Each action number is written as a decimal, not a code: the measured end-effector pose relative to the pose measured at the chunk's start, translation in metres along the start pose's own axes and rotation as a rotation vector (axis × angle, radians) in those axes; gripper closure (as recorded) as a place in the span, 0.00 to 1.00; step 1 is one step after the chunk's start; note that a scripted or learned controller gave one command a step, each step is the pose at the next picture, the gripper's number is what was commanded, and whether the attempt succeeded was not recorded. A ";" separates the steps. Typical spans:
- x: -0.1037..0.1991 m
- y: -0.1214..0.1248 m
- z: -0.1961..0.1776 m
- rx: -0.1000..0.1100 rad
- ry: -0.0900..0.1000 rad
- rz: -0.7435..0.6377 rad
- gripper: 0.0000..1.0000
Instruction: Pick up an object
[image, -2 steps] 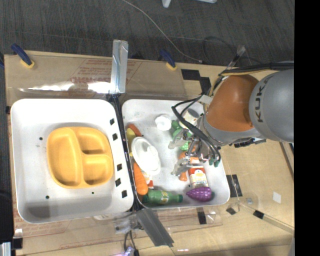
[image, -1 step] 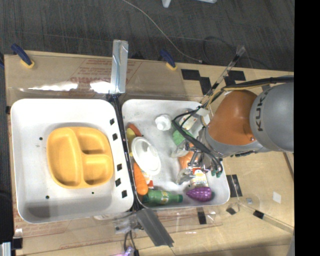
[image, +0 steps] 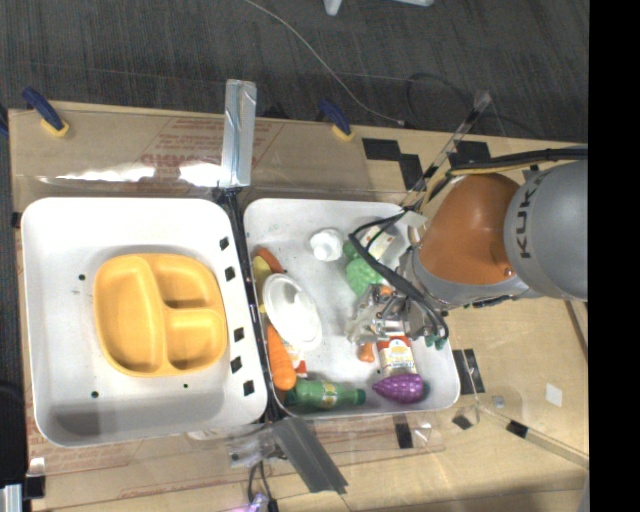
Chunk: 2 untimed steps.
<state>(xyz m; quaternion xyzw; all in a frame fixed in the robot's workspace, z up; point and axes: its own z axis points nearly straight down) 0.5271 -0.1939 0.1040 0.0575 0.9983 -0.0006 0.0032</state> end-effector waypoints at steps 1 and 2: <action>-0.034 0.011 -0.131 0.002 -0.009 0.076 1.00; 0.039 0.008 -0.078 0.000 0.009 0.419 1.00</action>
